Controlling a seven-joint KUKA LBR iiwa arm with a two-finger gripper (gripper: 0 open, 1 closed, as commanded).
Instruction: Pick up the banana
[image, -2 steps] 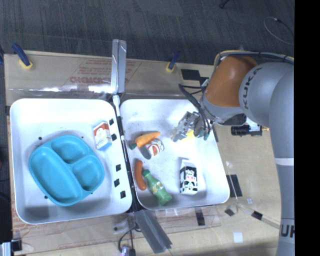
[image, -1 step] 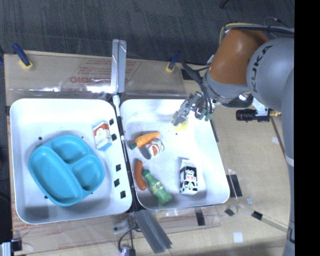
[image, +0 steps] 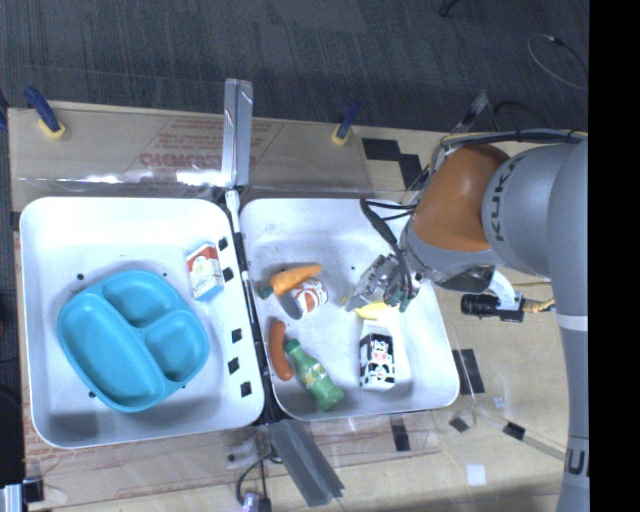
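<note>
The banana (image: 371, 312) shows as a small yellow piece on the floor of the right bin (image: 330, 225), right of its middle. Most of it is covered by my gripper (image: 385, 288), which reaches in from the right and sits directly over the banana's upper end, touching or nearly touching it. The banana appears to lie on the bin floor. The grey arm with its orange band (image: 455, 205) hangs above the bin's right wall.
In the right bin lie a carrot (image: 297, 277), a red-and-white can (image: 312, 297), a sausage (image: 278, 350), a green bottle (image: 313, 376) and a cow-print carton (image: 377, 360) just below the banana. The left bin (image: 60, 225) holds a blue divided plate (image: 132, 338) and a small carton (image: 204, 270).
</note>
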